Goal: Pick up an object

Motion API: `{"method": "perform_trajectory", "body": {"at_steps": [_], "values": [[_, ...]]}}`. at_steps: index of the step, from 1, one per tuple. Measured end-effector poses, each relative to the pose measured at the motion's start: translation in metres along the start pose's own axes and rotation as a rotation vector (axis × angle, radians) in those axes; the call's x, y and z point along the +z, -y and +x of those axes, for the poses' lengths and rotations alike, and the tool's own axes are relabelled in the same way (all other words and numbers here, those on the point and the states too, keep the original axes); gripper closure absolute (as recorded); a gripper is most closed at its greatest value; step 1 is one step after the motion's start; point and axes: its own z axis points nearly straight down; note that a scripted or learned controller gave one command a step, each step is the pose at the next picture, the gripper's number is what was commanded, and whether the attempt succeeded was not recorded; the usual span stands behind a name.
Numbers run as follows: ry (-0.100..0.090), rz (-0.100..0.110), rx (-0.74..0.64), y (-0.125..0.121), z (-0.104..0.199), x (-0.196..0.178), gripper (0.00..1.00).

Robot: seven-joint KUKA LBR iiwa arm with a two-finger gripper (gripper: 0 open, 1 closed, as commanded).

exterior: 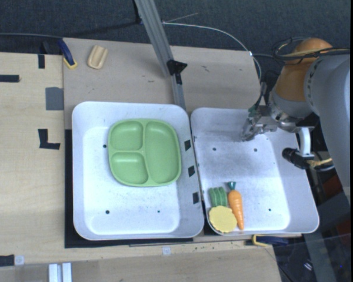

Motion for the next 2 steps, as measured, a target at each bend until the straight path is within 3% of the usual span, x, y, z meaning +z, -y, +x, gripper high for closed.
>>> {"method": "perform_trajectory", "body": {"at_steps": [2], "values": [[-0.001, -0.007, 0.002, -0.005, 0.006, -0.103, 1.0]]}}
